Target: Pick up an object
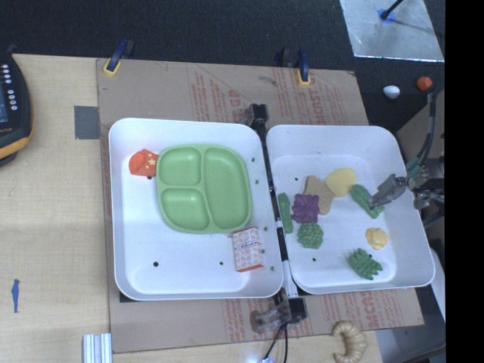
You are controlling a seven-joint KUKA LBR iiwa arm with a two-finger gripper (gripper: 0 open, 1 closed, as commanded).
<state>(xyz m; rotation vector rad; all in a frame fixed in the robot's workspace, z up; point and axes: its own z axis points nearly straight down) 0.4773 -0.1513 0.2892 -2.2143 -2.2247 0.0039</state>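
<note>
The right bin (333, 138) holds several small toys: a yellow piece (341, 180), a tan piece (316, 190), a purple cluster (305, 207), a green leafy piece (310, 235), a thin green stick (284, 206), a dark green bumpy toy (364, 264), a small yellow lump (376, 238) and a green oblong piece (364, 200). My gripper (387, 190) comes in low from the right edge of that bin. Its tip is right beside the green oblong piece, at that piece's upper right. Nothing is visibly lifted.
The left bin (125, 225) carries a green divided plate (204, 188), a red item with a star (142, 162) and a small printed packet (247, 249). A black divider with clips runs between the bins. A tan curled object (350, 341) lies in front of the bins, on the cardboard.
</note>
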